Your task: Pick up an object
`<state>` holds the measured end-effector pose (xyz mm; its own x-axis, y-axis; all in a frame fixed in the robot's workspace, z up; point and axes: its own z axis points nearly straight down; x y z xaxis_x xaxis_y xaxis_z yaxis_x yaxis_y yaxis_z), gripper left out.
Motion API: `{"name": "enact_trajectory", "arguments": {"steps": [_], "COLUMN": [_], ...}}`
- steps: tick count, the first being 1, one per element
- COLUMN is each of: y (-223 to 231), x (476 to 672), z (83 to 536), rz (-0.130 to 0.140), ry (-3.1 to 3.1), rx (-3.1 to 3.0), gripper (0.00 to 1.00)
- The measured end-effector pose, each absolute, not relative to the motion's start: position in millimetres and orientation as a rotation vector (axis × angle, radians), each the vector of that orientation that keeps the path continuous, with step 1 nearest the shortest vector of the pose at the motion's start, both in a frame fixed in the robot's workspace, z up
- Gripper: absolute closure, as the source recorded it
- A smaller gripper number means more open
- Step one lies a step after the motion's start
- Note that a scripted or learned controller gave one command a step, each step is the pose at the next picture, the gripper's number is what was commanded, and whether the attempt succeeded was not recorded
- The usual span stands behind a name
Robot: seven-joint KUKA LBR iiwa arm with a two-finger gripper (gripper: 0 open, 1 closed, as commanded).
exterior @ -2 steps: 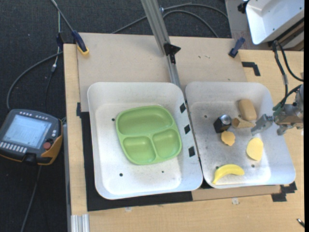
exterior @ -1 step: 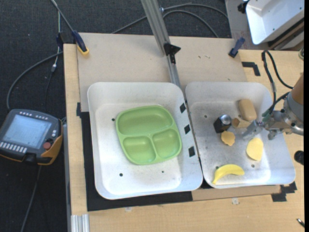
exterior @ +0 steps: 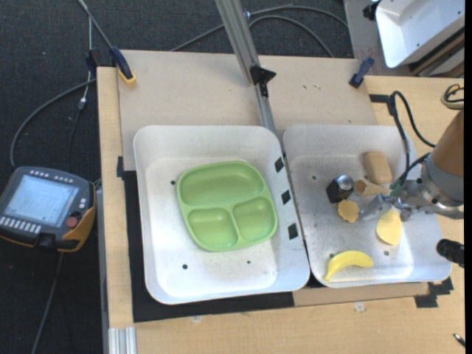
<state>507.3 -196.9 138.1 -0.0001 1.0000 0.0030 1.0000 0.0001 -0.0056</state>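
Observation:
The right bin holds several small items. A yellow banana lies near its front wall. A pale yellow slice and an orange-yellow chunk lie near the middle. A tan bread-like piece sits further back, with a black-and-silver object to its left. My gripper reaches in from the right and hangs low over the bin's middle, between the tan piece and the pale yellow slice and close to the orange-yellow chunk. Nothing is visibly held.
The left bin carries a green divided plate. A grey pole slants down to the gap between the bins. Black cables trail over the right bin's back edge. A teach pendant lies off the bench at left.

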Motion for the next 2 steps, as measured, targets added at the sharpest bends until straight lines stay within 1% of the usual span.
{"name": "enact_trajectory", "arguments": {"steps": [1,2], "y": [-196.4,-197.4], "x": [508.5,510.2], "z": [87.8,101.6], "rz": [-0.002,-0.006], "ry": [-2.222,-2.227], "rx": [-2.221,-2.226], "gripper": [0.0,1.0]}}
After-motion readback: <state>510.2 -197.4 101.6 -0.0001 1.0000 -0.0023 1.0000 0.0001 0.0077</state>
